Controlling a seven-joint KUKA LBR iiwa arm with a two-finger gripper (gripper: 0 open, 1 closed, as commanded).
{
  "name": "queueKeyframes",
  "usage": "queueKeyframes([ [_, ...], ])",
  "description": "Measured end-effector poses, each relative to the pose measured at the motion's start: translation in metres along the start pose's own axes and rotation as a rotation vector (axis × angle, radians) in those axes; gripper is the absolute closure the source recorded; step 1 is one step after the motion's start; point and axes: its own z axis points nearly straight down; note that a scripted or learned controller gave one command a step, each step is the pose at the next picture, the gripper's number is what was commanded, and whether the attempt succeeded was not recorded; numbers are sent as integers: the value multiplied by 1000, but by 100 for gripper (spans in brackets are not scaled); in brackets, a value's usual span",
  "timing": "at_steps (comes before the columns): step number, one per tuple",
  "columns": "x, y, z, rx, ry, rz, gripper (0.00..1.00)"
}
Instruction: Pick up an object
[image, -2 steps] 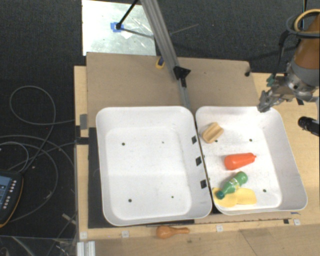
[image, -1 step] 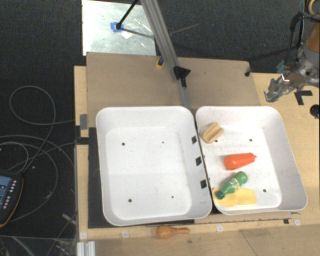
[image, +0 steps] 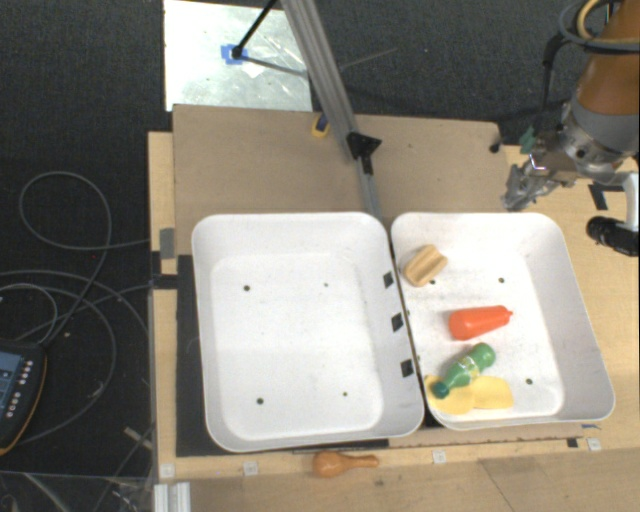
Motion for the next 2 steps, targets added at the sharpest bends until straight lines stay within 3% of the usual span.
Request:
queueKeyframes([
  [2,106,-29,31,3,2,-1,100],
])
